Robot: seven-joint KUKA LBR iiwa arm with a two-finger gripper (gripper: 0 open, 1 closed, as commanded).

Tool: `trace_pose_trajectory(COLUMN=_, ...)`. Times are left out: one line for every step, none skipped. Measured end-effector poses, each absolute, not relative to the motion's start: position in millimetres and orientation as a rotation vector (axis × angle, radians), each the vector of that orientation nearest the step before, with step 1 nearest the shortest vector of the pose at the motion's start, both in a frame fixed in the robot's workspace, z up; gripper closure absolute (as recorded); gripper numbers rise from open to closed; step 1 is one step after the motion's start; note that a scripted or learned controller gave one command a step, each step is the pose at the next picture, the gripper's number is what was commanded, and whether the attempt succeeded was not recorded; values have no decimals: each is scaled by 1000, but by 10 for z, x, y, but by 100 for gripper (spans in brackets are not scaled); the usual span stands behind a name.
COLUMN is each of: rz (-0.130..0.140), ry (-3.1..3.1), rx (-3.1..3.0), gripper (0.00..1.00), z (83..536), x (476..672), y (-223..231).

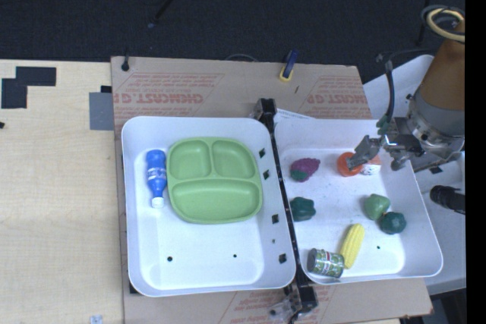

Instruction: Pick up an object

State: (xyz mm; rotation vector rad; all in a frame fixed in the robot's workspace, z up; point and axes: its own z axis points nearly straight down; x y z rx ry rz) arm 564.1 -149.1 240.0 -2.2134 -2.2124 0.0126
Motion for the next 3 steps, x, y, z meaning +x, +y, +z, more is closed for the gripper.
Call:
trace_pose_trajectory(rz=2, ry=-2220, rx=-2218, gripper=0, z=2460, x=5663, y=-1493)
trace_pose_trajectory(rz=6, ry=-2219, rx=-2215, gripper=0, z=2023, x=5664, y=-1491)
trace_pose_trajectory(rz=8, ry=-2217, rx=-2214, gripper=0, z=1380, x=5630, y=-1494)
